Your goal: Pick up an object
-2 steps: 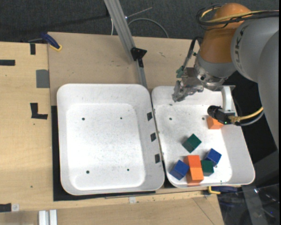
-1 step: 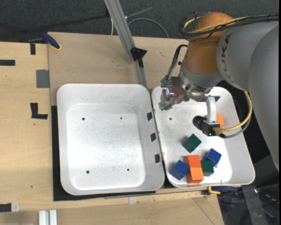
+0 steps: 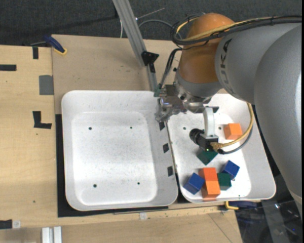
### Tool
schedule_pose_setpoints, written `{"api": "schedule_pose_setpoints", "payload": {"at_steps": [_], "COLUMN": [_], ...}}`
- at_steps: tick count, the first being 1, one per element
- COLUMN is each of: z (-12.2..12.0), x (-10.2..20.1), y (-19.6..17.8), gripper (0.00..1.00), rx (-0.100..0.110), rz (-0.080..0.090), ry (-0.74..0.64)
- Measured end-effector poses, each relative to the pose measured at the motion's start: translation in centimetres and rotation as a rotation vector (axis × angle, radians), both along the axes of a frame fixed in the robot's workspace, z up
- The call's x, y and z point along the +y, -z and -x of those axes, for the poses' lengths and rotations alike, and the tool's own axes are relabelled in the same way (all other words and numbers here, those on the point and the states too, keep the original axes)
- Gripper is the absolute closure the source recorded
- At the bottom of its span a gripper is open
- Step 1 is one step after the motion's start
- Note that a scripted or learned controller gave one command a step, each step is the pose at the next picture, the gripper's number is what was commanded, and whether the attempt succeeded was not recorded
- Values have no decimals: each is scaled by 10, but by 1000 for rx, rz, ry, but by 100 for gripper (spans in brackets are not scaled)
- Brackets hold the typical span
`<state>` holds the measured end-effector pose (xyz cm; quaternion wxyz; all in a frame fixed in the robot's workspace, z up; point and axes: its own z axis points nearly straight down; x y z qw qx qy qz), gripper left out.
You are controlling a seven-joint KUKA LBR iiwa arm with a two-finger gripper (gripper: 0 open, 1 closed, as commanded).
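Observation:
My gripper (image 3: 163, 110) hangs over the inner left edge of the right bin (image 3: 258, 186), close to the ridge between the two bins. The arm's orange band and grey wrist cover the bin's far part. Several blocks lie in the right bin. An orange block (image 3: 233, 130) sits near its right side and a dark green block (image 3: 207, 157) lies mid-bin. Toward the front there is a cluster: a blue block (image 3: 231, 168), an orange block (image 3: 210, 181), a green block (image 3: 225, 180) and another blue block (image 3: 194, 183). None of them is at the gripper.
The left bin (image 3: 71, 135) stands beside the right one, sharing a ridge with small black marks. A slanted metal bar (image 3: 131, 29) crosses behind the bins. The wooden bench (image 3: 20, 85) carries black tape marks on the left.

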<state>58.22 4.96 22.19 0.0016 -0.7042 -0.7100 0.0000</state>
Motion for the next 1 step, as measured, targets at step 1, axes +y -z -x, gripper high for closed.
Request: {"api": "schedule_pose_setpoints", "payload": {"at_steps": [1], "z": [11], "x": [47], "y": [-2], "gripper": [100], "rx": [0], "rz": [1], "ry": [1]}}
